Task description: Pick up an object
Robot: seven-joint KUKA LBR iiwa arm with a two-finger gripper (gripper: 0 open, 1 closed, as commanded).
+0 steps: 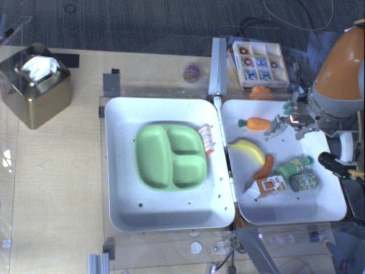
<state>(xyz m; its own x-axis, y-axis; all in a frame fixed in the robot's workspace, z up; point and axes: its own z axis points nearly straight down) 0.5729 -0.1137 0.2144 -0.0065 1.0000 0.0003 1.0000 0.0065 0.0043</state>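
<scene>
**Tool over the right bin**

The tool (291, 125) was seen above the right bin (319, 210), its fingers spread apart with nothing between them. A carrot (258, 123) lay just beside it, a banana (248, 149) nearby. A green compartment tray (170, 155) was held in the left bin (122, 170).

The 2 white bins (165, 213) look like smooth, slightly glossy plastic. A green divided tray (170, 154) has a matt plastic surface. The table (57, 187) looks like pale, smooth wood. A box (35, 99) at the far left has a dull brassy metal sheen. The banana (249, 149) and carrot (256, 124) look like shiny moulded plastic.
</scene>
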